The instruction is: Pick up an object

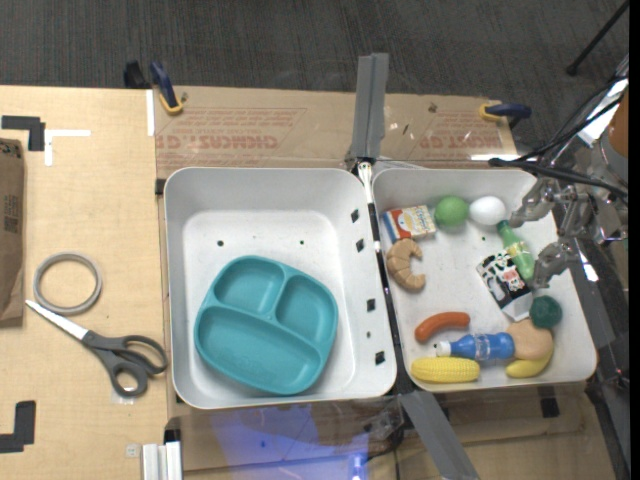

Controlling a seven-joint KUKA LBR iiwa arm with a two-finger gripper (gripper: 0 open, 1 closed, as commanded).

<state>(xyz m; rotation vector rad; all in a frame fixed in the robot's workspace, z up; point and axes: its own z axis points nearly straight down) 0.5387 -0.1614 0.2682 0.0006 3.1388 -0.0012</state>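
The right bin (392, 298) holds several small toys: a green ball (452, 211), a white egg (487, 210), a small red and white carton (410, 223), a croissant (406, 265), a red sausage (442, 324), a corn cob (446, 370), a blue bottle (482, 347), a banana (525, 368) and a dark green piece (546, 312). A green bottle (515, 251) lies beside a black and white packet (503, 276). My gripper (538, 236) hangs over the bin's right side, just right of the green bottle, open with nothing between its fingers.
The left bin (180, 268) holds a teal divided plate (265, 323). On the bench to the left lie scissors (110, 348), a tape roll (67, 281) and a brown bag (10, 228). Cables run by the arm at the right.
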